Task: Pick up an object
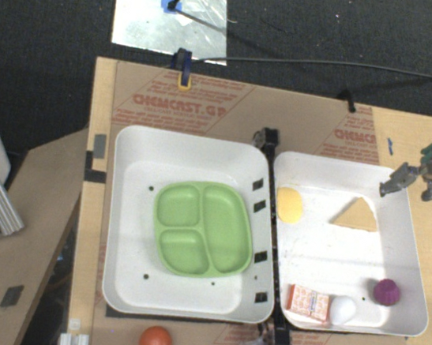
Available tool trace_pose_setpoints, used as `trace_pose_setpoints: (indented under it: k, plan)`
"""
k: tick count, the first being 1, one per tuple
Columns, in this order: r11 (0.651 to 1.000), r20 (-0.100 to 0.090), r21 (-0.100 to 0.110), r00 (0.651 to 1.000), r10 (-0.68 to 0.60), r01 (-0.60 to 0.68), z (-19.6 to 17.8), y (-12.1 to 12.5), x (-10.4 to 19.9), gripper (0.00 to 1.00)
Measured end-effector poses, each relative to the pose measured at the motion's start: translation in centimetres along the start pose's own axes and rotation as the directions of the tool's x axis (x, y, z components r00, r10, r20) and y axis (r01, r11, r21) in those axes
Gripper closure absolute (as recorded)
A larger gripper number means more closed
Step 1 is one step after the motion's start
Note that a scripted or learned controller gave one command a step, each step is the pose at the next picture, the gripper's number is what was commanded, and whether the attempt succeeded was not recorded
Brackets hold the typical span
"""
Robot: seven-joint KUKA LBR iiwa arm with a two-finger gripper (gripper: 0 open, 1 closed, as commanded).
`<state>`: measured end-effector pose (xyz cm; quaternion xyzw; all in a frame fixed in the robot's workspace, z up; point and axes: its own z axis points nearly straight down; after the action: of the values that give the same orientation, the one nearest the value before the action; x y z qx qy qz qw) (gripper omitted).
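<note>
Gripper (414, 183), fingers seemingly apart and holding nothing, hovers over right bin (417, 272) rim near tan wedge (356, 215).

gripper (412, 184): grey metal, two slim dark-tipped fingers
wrist: bulky grey block (details blurred), thin cables alongside

Single fixed cam above the bench (234, 98), slanted down, wide enough for both white bins: left bin (129, 195), right bin (410, 235). Arm side at frame right.
</note>
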<state>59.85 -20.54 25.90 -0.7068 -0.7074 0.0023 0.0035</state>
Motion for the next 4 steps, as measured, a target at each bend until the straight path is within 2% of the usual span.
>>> trace_pose_setpoints:
  k: [1, 4]
  plan:
    - [1.000, 0.002, -0.010, 1.000, -0.003, 0.003, -0.6, 0.2, 0.1, 0.00]
    - [1.000, 0.001, -0.007, 1.000, -0.007, 0.007, 13.0, 2.0, 1.3, 0.00]
